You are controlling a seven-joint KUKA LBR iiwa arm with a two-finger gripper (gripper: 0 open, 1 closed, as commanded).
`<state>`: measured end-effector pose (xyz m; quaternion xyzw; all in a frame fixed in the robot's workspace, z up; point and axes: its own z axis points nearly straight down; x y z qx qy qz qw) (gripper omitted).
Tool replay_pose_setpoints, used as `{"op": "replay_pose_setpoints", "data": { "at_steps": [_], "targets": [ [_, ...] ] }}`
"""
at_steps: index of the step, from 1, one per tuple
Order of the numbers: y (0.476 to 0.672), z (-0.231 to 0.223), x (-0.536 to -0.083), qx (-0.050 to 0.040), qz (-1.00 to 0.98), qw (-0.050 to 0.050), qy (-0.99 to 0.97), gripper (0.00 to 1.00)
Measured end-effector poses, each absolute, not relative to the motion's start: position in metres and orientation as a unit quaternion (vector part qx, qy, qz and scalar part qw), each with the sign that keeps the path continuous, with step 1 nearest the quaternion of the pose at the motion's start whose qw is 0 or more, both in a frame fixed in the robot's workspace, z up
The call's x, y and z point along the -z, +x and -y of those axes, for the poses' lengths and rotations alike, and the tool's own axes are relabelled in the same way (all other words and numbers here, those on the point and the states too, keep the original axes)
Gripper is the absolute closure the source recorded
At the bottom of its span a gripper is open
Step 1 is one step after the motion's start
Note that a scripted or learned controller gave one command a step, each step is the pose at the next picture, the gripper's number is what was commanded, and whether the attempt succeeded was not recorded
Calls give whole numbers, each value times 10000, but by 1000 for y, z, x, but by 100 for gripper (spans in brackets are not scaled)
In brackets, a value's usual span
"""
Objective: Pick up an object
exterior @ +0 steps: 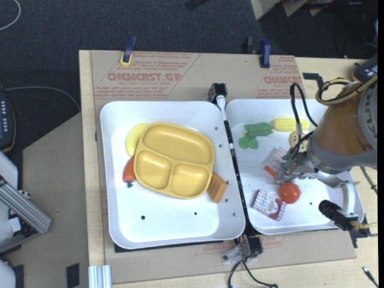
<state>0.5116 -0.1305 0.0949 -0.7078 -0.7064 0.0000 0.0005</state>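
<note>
The left bin [117, 179] holds a yellow divided plate [173, 159] lying flat and taking up most of the middle. A yellow piece [135, 135] sticks out from under its upper left edge, an orange carrot-like toy [129, 171] lies against its left side, and a small brown block [217, 188] touches its lower right edge.

The right bin [258, 221] is more crowded. A green toy [255, 134] lies near the top, with a yellow corn cob [289, 124] just beside it on the right. Lower down sit a red tomato [290, 192] and, to its left, a small red and white packet [267, 204]; its printing is too small to read. A pale wrapped item [276, 159] with an orange end lies between the green toy and the tomato.

The brown board under the bins carries red print reading "CHEMCAST G.P" [144, 77], repeated partly at the upper right. A yellow clamp [126, 54] and a blue clamp [264, 51] grip the board's far edge.

The arm's gripper [292, 165] is low in the right bin, right by the pale wrapped item and just above the tomato. The wrist and cables crowd it, and I cannot tell whether it is apart, together or clamped on anything.
</note>
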Motion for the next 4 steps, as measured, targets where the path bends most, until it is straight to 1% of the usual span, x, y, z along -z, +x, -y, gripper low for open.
{"op": "replay_pose_setpoints", "data": {
  "at_steps": [1,2,3,4],
  "targets": [
    [508,122,-152,17,7077,-30,-7065,100],
    [508,115,-213,19,7079,-31,-7063,100],
    [509,115,-226,10,7076,-20,-7066,100],
    [515,68,-221,4,7089,9,-7054,100]
  ]
}}
